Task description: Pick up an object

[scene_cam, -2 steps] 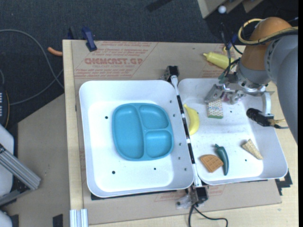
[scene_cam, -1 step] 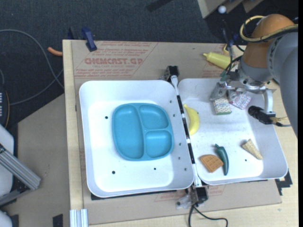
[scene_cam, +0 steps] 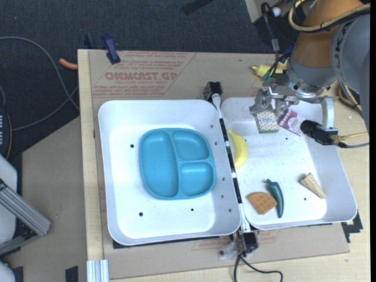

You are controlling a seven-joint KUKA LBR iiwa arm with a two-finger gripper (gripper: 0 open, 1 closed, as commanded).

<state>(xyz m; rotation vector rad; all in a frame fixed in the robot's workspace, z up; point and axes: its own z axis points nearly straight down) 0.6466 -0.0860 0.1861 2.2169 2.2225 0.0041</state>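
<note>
Seemingly light and stiff, the small patterned box (scene_cam: 266, 121) sits clamped at its top in the end effector (scene_cam: 267, 106)

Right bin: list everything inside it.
Right bin holds a banana, waffle, green pepper, cone, patterned box and pink packet, partly covered by the pincer.

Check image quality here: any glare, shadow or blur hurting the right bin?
Camera view: lighting is even and soft; the white right bin is bright, nearly washed out, yet the yellow banana, green pepper and waffle piece stay crisp. The claw is slightly soft, casting faint shadow near the patterned card.
</note>
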